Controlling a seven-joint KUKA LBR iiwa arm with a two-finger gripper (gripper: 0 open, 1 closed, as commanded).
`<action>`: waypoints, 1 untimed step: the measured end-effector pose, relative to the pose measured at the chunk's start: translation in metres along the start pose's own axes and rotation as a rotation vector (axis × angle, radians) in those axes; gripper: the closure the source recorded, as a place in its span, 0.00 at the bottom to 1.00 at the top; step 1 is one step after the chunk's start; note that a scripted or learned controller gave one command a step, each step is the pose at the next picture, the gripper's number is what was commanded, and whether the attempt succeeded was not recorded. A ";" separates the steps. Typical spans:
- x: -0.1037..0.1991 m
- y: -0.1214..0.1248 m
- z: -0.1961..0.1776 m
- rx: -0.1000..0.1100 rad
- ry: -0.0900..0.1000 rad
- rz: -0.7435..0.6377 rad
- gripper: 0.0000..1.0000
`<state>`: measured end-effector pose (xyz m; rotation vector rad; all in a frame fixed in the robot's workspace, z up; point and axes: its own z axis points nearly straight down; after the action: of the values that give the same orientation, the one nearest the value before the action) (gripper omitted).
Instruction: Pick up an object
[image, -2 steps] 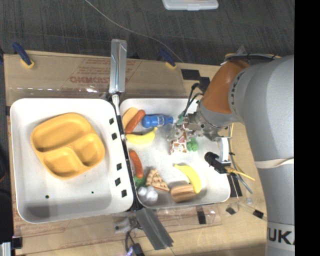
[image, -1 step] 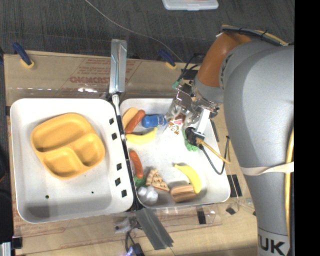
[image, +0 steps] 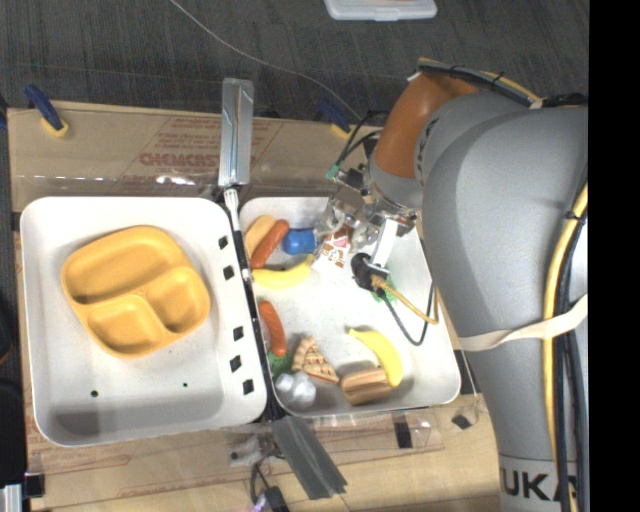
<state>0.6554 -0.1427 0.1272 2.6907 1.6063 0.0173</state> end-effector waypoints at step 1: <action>-0.041 -0.008 -0.057 0.013 -0.007 0.180 1.00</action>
<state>0.6284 -0.1750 0.1840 2.8322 1.3612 -0.0015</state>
